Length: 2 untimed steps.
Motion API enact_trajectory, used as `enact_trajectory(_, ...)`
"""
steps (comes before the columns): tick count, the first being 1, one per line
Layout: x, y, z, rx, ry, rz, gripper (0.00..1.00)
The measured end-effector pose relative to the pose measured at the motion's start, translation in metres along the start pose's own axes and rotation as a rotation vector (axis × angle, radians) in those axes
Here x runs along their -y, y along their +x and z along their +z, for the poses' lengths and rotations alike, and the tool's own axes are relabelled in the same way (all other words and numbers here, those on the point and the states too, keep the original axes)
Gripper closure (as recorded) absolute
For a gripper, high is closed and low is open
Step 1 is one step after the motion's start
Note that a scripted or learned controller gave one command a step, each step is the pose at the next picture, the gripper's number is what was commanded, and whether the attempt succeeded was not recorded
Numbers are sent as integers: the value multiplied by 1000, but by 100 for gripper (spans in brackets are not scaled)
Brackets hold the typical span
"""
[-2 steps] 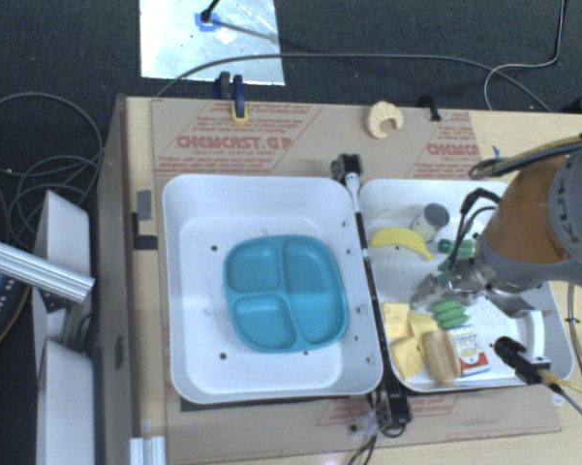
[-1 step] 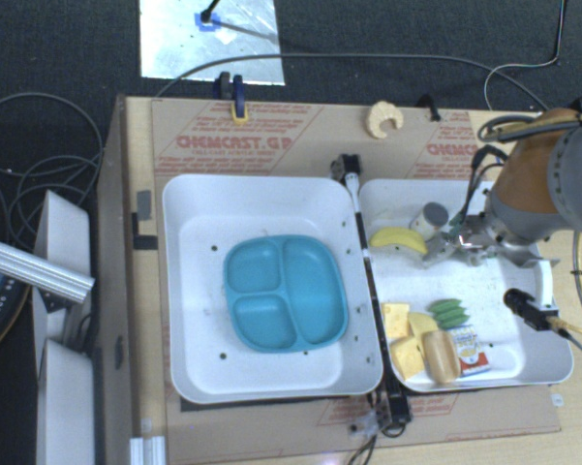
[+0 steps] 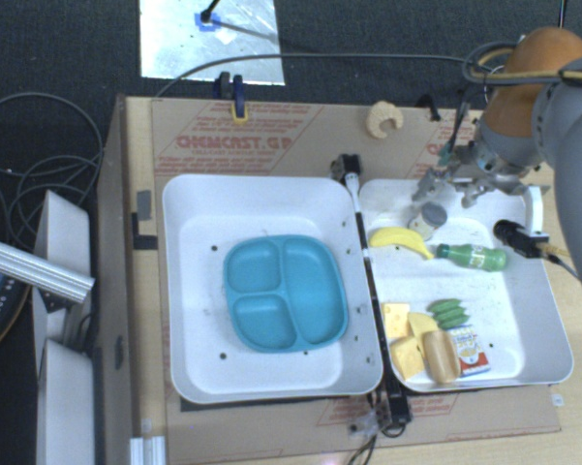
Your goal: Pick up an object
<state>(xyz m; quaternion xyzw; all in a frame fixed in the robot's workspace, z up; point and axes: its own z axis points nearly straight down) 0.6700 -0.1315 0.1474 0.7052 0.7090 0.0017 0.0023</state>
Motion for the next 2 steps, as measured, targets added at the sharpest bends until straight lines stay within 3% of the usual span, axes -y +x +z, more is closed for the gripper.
enact_trajectory(1,13,6,64,-1,6,1,0)
enact_trajectory(2,10,5,51,2,0,-4,100)
